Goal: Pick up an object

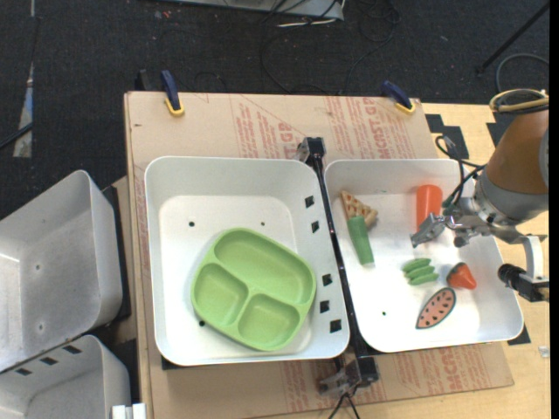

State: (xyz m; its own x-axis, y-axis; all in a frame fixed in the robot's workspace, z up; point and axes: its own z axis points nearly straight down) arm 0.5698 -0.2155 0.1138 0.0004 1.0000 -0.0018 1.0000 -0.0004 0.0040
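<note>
An orange cylinder point(428, 203) stands out in the right-hand white bin point(384, 177), lying near the bin's far right corner, just beside the robot's gripper point(430, 231). The gripper's tip hangs just below the cylinder's near end, with nothing seen between its fingers — whether they are spread or pressed together cannot be told from this angle.

Around it lie the bin's other toys: a green stick point(361, 239) toward the left wall, its far end touching a waffle-patterned wedge point(357, 207); a green pea pod point(419, 271) just under the gripper; a small strawberry-like piece point(462, 277) beside the pod to the right; and a watermelon slice point(436, 308) nearest the front wall.

The grey arm point(511, 195), with its orange band point(524, 142), reaches in from the right edge over the bin's rim.

The left-hand white bin point(166, 199) holds a light-green divided plate point(252, 288), set at a slant toward the front. Both bins sit side by side on a cardboard-covered bench point(244, 120) — clamps point(172, 92) grip its far edge.
</note>
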